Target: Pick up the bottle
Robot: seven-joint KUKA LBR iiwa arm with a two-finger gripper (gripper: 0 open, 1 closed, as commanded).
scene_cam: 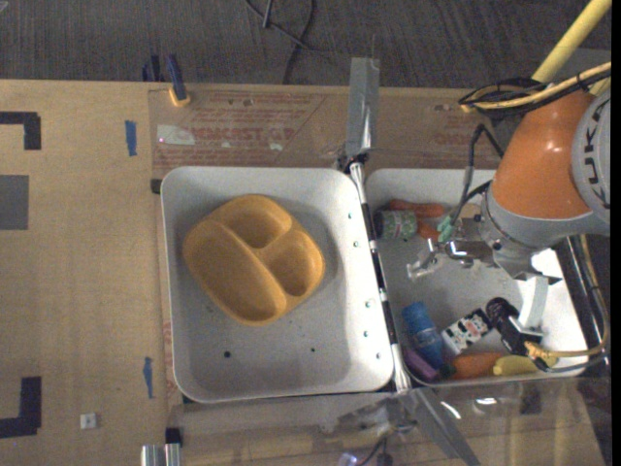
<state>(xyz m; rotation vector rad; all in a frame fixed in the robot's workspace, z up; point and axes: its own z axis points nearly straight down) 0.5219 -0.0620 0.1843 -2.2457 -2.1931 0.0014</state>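
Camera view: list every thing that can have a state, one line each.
Yellow divided plastic plate: lies flat in the left white bin, compartments bare.
Blue plastic bottle: lies on its side in the right white bin, apart from the gripper.
Green can: lies on its side near the right bin's far wall.
Two-finger gripper: over the right bin, nothing between its fingers.

- The light over my bench is even and rather warm, moderately bright.
- The left bin (189, 357) shows soft, weak shadows beside the yellow divided plate (254, 258).
- Glare burns white on the right bin (563, 265) floor under my arm (553, 163).
- The whole picture is slightly soft; the small objects look grainy.
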